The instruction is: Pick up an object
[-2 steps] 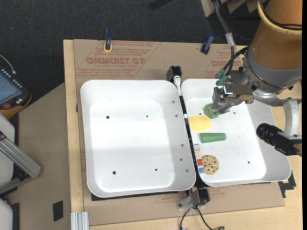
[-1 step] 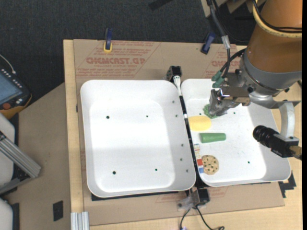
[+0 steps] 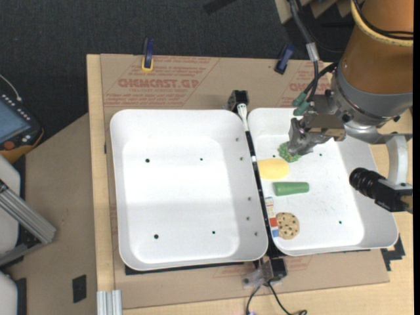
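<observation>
The gripper (image 3: 296,143) is lowered into the right shallow white bin (image 3: 367,238), directly over a small green leafy object (image 3: 287,153) beside a yellow rounded block (image 3: 273,169), apparently lined up for a grasp, though whether it grips anything I cannot tell.

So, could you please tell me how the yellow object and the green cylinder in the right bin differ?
The yellow object is pale yellow, rounded and stubby; the green cylinder is green, slimmer and longer. The yellow object lies nearer the claw, while the green cylinder lies just below it in the view, closer to the cookie. Both lie roughly crosswise in the right bin.
</observation>
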Robot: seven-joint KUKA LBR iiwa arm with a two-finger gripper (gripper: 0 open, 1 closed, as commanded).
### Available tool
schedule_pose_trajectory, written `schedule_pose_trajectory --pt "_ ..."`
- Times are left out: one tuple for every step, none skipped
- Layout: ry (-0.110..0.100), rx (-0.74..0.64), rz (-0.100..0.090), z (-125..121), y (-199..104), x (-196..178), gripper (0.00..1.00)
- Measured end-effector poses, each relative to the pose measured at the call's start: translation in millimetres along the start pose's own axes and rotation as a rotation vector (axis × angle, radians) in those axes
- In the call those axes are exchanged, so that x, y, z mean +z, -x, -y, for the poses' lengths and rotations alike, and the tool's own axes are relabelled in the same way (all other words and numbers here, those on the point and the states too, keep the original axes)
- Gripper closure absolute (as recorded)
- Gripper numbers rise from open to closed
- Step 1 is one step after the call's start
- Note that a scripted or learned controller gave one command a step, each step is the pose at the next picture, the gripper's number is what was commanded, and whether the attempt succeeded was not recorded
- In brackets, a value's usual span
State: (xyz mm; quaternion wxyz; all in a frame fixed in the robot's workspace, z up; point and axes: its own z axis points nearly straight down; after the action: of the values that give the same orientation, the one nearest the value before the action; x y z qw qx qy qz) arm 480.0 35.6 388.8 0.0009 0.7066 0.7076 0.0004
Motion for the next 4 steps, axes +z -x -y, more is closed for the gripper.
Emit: schedule_pose_trajectory --pt "0.002 -0.001 0.001 -1 0 -10 1.00" --pt "-0.005 0.001 -0.001 1 -8 2 1.00" --pt "0.000 0.000 0.000 0 -8 -9 1.00" --pt "0.002 0.000 0.001 -1 -8 -19 1.00"
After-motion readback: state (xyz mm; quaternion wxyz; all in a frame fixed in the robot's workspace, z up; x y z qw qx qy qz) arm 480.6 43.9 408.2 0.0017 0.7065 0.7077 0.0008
